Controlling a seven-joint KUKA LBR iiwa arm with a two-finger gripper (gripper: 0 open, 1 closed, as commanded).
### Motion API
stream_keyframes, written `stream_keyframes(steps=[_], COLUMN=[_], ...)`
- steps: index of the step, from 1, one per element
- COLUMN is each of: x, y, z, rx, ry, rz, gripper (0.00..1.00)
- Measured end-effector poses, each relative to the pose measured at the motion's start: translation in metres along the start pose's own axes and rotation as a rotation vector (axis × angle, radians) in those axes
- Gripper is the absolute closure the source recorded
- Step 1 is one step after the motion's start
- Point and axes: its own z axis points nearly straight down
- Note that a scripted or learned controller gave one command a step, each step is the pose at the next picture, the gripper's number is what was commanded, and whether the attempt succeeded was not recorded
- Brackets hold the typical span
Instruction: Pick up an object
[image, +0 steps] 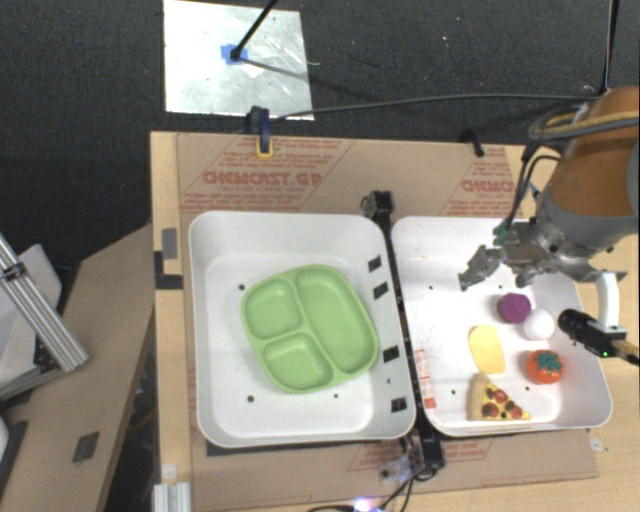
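From my seat the gripper (483, 268) hangs over the right bin (440, 300), but I can't tell its grip state. The purple ball (515, 307) lies just beside it, untouched.

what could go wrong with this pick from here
1. The purple ball, white ball and yellow piece sit crowded together in the right bin, so coming down on one may knock its neighbours.
2. The balls are round and could roll away from the gripper.
3. The pizza slice lies flat near the bin's front rim, which looks awkward to grip.
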Motion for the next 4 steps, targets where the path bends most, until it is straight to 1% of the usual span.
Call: stream_keyframes(steps=[1, 2, 3, 4], x=[0.0, -0.004, 0.001, 0.002], y=[0.002, -0.007, -0.013, -0.011], z=[-0.005, 0.049, 0.108, 0.143], rx=[-0.01, -0.005, -0.005, -0.011], ry=[-0.001, 0.0, 0.0, -0.001], rz=[-0.002, 0.0, 0.0, -0.001], gripper=[0.0, 0.0, 0.0, 0.0])
